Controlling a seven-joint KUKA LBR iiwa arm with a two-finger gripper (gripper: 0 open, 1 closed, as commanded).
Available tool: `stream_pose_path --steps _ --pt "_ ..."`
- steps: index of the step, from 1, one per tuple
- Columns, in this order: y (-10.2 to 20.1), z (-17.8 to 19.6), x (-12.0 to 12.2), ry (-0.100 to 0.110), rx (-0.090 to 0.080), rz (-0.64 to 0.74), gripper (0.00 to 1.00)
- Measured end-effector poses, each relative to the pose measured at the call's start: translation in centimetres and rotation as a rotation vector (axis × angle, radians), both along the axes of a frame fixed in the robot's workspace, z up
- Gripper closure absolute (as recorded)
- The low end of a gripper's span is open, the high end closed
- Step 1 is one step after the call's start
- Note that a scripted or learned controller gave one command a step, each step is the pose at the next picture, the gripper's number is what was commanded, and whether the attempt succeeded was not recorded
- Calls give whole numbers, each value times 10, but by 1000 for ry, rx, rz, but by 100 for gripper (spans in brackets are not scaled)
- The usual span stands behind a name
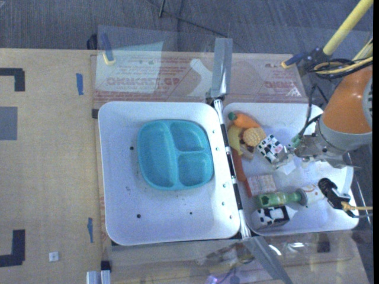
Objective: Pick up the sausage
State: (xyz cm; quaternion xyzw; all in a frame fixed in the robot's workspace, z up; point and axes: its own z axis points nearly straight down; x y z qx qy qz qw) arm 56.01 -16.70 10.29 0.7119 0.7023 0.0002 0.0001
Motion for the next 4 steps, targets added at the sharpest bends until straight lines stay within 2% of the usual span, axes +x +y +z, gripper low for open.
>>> stream_pose_path --steps 1,2,3,4 --pt "26 -13 -13 -13 -3 -333 0" --pt "30 -13 -23 -14 -2 -325 0" --pt "48 -12 -73 -15 0 -484 0" --pt "36 -12 -60 -14 5 -866 0"
